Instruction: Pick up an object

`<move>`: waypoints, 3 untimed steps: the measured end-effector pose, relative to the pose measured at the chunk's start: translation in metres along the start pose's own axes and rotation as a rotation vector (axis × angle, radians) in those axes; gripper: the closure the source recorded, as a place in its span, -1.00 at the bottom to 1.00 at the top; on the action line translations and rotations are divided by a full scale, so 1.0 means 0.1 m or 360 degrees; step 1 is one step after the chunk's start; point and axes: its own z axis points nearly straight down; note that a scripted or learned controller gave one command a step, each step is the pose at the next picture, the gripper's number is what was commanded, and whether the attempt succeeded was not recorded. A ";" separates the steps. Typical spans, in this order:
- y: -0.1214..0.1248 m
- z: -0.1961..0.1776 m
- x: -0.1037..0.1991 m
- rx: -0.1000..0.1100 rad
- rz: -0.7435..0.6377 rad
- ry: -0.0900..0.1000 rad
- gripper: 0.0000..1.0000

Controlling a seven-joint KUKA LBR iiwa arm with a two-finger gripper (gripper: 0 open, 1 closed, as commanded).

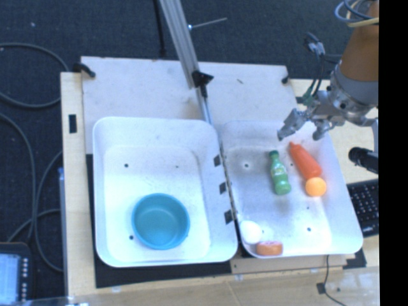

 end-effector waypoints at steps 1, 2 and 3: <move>-0.05 0.48 -0.10 0.0010 0.0009 -0.0006 -1.00; -0.04 1.14 -0.12 0.0013 0.0009 -0.0005 -1.00; -0.06 1.58 -0.10 0.0010 0.0020 -0.0005 -1.00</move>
